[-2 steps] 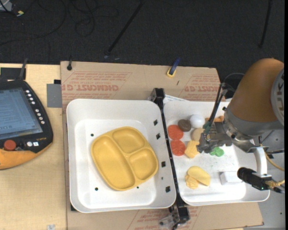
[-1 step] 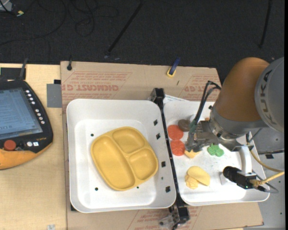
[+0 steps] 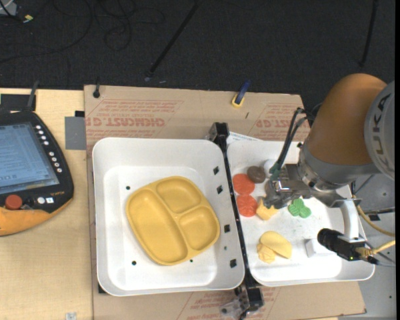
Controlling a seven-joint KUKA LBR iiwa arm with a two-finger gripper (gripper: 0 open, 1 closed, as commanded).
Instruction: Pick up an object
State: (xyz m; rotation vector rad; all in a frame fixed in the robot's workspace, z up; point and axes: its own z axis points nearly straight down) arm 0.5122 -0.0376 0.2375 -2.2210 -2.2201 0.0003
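From above, the table [image 3: 47, 265] is carrying two white bins side by side on a cardboard sheet [image 3: 187, 115]. The left bin [image 3: 113, 172] is holding a yellow divided plate [image 3: 172, 219], lying flat and a little askew near its middle. The right bin [image 3: 300, 272] is holding the small things: a brown disc [image 3: 256, 174] near the far side, an orange-red disc [image 3: 243, 184] just beside it, a second orange-red piece [image 3: 247, 207] nearer the divider, a yellow wedge [image 3: 266, 211] touching that piece, a green piece [image 3: 299, 210] to the right, and a larger yellow lump [image 3: 275, 246] toward the near edge.

The arm [image 3: 350, 132] is reaching in from the right, its orange band sitting above the wrist. The pincer [image 3: 275, 195] is hanging low over the right bin, between the orange-red disc and the green piece, right at the yellow wedge. It seems to be touching or nearly touching the wedge, but the dark metal is blurring together here, so I cannot tell how it is set or whether anything is caught in it.

A tablet pendant [image 3: 23, 172] is lying on the table to the left of the bins, and a black clip [image 3: 220, 133] is sitting where the bins meet at the far edge.
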